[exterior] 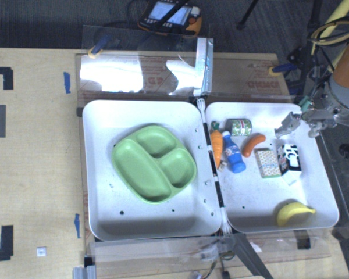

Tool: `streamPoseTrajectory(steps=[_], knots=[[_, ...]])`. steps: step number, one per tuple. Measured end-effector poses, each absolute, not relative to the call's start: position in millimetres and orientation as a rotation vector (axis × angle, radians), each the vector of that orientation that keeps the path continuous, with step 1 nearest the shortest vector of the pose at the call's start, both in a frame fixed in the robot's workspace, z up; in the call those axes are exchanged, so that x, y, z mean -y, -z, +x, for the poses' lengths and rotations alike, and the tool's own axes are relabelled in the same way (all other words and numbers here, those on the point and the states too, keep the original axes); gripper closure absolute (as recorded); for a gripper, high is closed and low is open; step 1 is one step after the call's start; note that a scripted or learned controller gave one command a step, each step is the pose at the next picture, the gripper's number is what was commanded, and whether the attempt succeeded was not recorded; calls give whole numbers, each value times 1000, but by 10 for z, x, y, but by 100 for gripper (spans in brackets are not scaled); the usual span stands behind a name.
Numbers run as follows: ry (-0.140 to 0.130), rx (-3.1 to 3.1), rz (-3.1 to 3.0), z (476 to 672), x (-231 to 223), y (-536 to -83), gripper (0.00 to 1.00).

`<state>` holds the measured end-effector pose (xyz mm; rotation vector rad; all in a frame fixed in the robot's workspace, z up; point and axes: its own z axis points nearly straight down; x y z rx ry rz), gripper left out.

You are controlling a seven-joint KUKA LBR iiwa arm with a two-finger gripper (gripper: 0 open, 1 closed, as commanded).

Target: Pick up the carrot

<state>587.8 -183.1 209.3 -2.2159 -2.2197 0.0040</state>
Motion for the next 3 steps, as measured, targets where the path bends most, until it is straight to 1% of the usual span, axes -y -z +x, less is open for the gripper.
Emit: streamPoseTrajectory(steps=[1, 2, 3], knots=[[-3, 2356, -2073, 5444, 1193, -1102, 0], [4, 2576, -1810, 6071, 1600, -859, 0], [4, 2576, -1809, 6070, 1599, -858, 0]])
